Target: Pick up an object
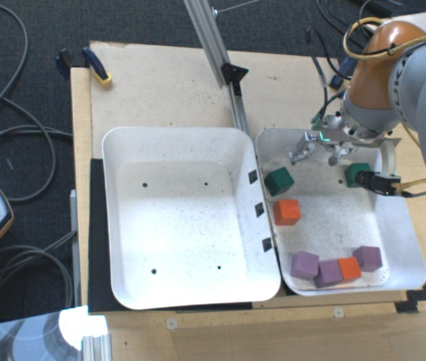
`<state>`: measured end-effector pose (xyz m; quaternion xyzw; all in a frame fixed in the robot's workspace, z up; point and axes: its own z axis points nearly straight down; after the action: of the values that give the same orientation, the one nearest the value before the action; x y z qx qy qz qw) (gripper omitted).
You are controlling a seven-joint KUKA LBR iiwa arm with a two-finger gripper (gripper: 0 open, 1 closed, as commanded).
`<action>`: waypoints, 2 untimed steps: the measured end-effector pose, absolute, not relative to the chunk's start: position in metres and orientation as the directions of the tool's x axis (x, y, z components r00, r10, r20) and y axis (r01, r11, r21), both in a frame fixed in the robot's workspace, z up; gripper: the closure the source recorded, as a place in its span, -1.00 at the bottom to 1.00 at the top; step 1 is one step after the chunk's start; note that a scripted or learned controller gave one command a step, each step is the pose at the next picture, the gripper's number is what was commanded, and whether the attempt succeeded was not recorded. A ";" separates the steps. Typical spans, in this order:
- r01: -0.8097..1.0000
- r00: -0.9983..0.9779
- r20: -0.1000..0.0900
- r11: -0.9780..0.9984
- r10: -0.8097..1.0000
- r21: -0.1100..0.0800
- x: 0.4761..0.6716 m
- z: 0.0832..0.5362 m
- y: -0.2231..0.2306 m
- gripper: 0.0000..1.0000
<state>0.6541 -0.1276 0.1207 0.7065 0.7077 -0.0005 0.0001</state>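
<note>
My gripper (318, 153) hangs over the back of the right bin (401, 224), open, with nothing between its two metal fingers (298, 156). A green block (278, 180) lies just in front and to the left of it, near the bin's left wall. Closer to the front is an orange block (287, 211). Along the front wall sit a purple block (305, 264), a second purple block (330, 274), a small orange block (349, 268) and a third purple block (368, 258), close together.
The left bin (123, 201) stands beside the right one, their walls touching. A slanted metal rail (213, 36) runs down to the bins' back edge. A green-and-black part (362, 176) juts out by the arm near the right bin's back right.
</note>
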 end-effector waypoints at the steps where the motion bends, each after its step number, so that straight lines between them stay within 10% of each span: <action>1: 1.000 -0.002 -0.001 0.002 1.000 -0.001 0.654 0.121 -0.128 -1.00; 2: 1.000 -0.002 -0.001 0.002 1.000 -0.001 0.654 0.121 -0.128 -1.00</action>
<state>0.6541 -0.1276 0.1206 0.7065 0.7077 -0.0005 0.0001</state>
